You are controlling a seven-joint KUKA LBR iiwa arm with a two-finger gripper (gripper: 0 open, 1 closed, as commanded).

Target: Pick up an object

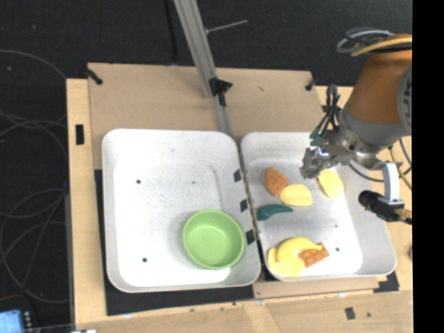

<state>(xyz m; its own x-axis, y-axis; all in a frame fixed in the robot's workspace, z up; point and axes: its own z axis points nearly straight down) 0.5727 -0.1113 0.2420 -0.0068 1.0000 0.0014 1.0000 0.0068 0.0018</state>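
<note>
Nearest the camera, down in the right bin [371, 259], a yellow bowl-like piece [288, 254] carries an orange waffle-patterned bit [313, 256]. Left bin [125, 186] has a green bowl [213, 238]. Farther in, a teal sliver [273, 211], a pale yellow lump [297, 195] and an orange chunk [275, 180]. Claw [316, 162] hovers just beside a yellow wedge [331, 183]; can't tell its grip from here. Arm [378, 103] looms beyond over the tabletop [152, 92].

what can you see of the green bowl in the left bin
The green bowl is round, light green and looks like smooth plastic, with a plain rim. It sits upright with its opening up and nothing visible inside. It rests on the floor of the left bin, in the near right corner, close to the wall shared with the right bin. Nothing else touches it.
</note>
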